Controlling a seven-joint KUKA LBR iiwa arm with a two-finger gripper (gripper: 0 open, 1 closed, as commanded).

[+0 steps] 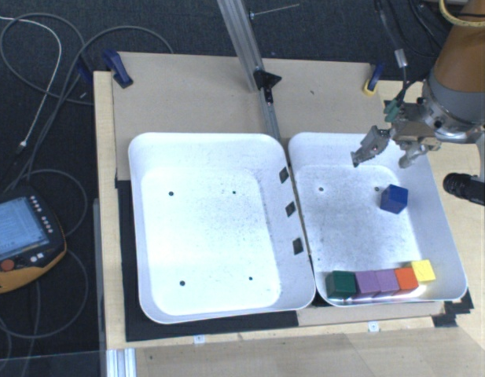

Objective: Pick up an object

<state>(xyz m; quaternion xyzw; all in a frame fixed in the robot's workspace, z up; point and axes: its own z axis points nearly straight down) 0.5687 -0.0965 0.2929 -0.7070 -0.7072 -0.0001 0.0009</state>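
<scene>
A blue cube (394, 199) lies alone in the upper right part of the right bin (336, 234). Along that bin's front wall sits a row of blocks: green (342, 283), purple (375, 281), orange (406, 277) and yellow (424, 271). My gripper (389, 151) hangs above the back of the right bin, up and a little left of the blue cube. It is open, its two fingers (369, 147) spread wide with nothing between them.
The left bin (203, 226) lies beside the right one, with black clips (290, 208) along the shared edge. A slanted metal rail (240, 30) rises behind the bins. Blue clamps (116, 69) hold the board's back corners. A teach pendant (18, 230) lies far left.
</scene>
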